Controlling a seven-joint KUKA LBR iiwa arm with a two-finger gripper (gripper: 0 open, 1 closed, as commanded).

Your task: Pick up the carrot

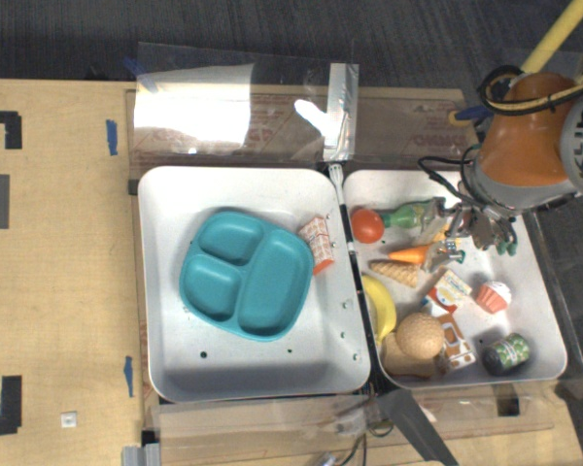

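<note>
1. Right now the carrot (409, 255) lies in the right bin (549, 343), upper-middle part. Small, orange, tapered; lies roughly horizontal with the tip pointing left, thick end at right.
2. Neighbours: a red tomato (367, 225) up and left of it, a green bottle-like item (409, 215) just above, and an ice cream cone (398, 275) just below, nearly touching along its length.
3. A yellow banana (380, 306) sits lower left of the cone, against the bin's left wall. A round tan bread roll (417, 339) sits below that.
4. Other clutter in the right bin: a white and red carton (451, 289), a cupcake-like piece (493, 296), a dark green can (507, 351) near the lower right corner.
5. The gripper (454, 238) hangs over the right bin, just to the right of the carrot's thick end. Grey arm and orange band (525, 144) come in from the upper right.
6. Finger opening: cannot tell. The metal parts at the tip are blurred against the clutter, so no gap is readable. Contact with the carrot's thick end is possible but unclear. The carrot rests on the bin floor, not seen lifted.
7. The left bin (165, 212) holds a teal divided plate (246, 274) in the centre, and a small red and white can (318, 244) on its side by the plate's upper right edge.
</note>
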